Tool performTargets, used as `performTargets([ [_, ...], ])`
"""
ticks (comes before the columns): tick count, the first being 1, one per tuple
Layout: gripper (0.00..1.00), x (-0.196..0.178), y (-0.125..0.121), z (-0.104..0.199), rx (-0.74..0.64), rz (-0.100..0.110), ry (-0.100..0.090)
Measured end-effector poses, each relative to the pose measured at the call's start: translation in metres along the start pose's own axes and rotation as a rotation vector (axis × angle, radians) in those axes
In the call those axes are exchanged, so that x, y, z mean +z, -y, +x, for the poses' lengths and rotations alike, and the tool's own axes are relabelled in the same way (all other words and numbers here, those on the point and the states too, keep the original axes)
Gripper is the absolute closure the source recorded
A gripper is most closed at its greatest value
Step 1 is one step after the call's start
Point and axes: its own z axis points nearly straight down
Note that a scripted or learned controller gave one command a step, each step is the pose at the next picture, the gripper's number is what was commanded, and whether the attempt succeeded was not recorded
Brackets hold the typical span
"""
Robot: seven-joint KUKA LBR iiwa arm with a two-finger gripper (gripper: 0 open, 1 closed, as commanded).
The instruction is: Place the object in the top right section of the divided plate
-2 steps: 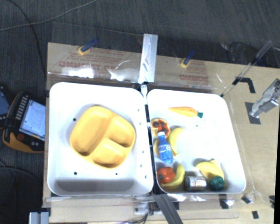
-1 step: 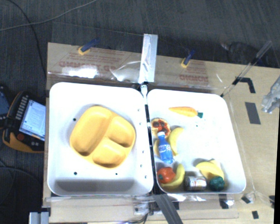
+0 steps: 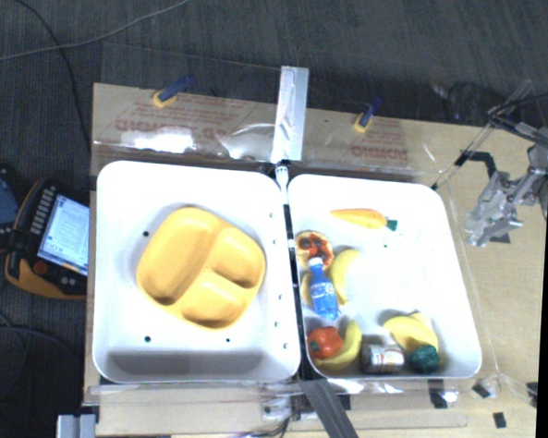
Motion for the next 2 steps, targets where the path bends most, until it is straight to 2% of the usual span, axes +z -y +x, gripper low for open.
performTargets([
  [1, 1.0, -0.072, 0.034, 0.055, -0.283, 0.002, 0.004],
  [2, 1.0, -0.083, 0.033, 0.053, -0.285, 0.003, 0.012],
])
